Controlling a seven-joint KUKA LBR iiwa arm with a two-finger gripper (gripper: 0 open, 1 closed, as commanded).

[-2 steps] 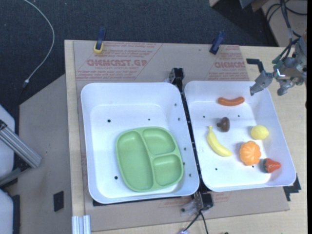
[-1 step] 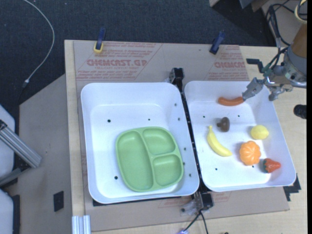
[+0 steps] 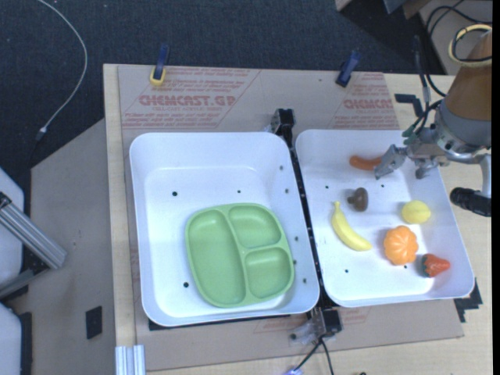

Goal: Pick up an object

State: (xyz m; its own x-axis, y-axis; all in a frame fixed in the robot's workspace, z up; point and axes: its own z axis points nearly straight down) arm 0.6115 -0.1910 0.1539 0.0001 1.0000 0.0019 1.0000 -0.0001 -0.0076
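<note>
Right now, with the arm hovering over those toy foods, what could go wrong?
The gripper sits close to the right bin's far wall, so it might bump the rim while reaching the carrot. The lemon, orange pumpkin and strawberry lie near each other; grabbing one could knock another. Round pieces may also slip out.
</note>
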